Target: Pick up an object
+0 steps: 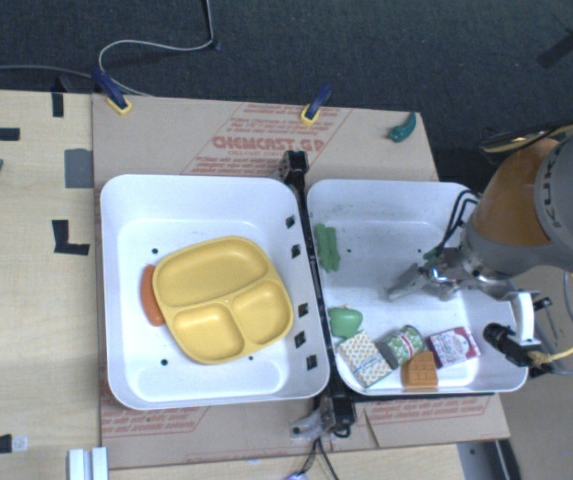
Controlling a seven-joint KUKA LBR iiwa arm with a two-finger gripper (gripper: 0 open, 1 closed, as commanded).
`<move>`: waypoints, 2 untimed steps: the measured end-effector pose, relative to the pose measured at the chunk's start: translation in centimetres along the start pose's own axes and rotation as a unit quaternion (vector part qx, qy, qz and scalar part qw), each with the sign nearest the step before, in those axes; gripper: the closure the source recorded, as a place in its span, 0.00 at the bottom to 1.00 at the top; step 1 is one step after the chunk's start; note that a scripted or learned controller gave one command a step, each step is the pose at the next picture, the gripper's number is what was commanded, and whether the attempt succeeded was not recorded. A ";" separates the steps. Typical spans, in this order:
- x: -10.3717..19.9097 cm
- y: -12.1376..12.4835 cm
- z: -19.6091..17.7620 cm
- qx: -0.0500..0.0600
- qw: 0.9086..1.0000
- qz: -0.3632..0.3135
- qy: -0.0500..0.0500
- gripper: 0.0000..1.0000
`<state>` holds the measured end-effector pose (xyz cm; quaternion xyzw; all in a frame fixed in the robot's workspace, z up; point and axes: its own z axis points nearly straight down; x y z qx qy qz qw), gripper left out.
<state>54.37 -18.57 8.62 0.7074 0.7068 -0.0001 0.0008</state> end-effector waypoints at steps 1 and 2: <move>-0.1 0.1 -1.0 -0.002 1.000 0.000 -0.002 1.00; -0.1 0.1 -1.0 -0.002 1.000 0.000 -0.001 0.00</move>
